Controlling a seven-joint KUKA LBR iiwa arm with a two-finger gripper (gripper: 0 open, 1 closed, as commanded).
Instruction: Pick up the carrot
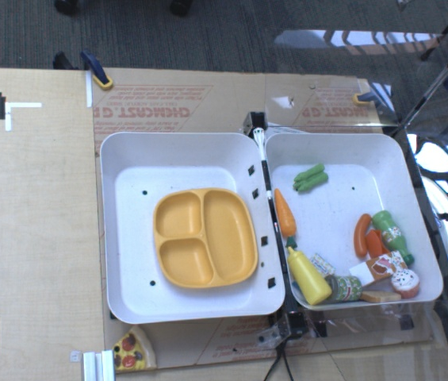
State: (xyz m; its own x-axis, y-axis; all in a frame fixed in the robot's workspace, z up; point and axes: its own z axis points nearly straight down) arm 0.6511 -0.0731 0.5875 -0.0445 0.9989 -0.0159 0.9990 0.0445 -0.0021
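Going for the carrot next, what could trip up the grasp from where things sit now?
1. The carrot lies against the right bin's left wall, so one side may be hard to reach.
2. The yellow mustard bottle sits just below the carrot's tip and could get bumped or grabbed instead.

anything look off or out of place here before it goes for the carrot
One thing: a toy pizza slice lies outside the bins, on the cardboard below the left bin. The carrot lies tight against the right bin's left wall, just above the yellow bottle. Nothing looks spilled or damaged.
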